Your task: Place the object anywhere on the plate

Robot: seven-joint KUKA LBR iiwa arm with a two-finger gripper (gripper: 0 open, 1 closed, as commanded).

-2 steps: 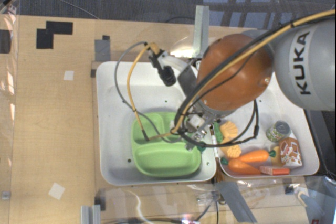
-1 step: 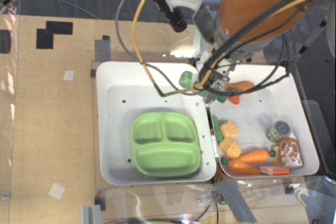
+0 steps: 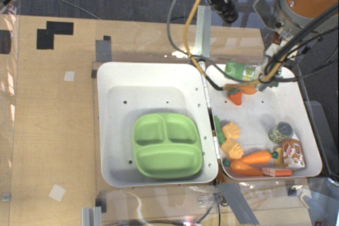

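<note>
The left white bin [image 3: 114, 129] holds a green plate [image 3: 167, 145] with three compartments, sitting toward the bin's 5 o'clock corner, nothing on it. Across the divider, the right white bin [image 3: 302, 114] carries the toy food: at its 7 o'clock side lie a green strip [image 3: 218, 129] along the wall, two yellow-orange ridged pieces [image 3: 231, 130] and two carrots [image 3: 255, 157] side by side. Toward 5 o'clock stand a small round can [image 3: 281, 133] and a printed carton [image 3: 292, 153], with a red flat piece [image 3: 276, 172] just below them. Near the bin's 12 o'clock edge rest a green packet [image 3: 239, 70] and a small red-orange piece [image 3: 235, 98]. The gripper [image 3: 253, 84] hangs over that spot, an orange object [image 3: 248, 89] right at its tip; how far the claw is spread, and whether it truly has hold of that object, I cannot tell.
</note>
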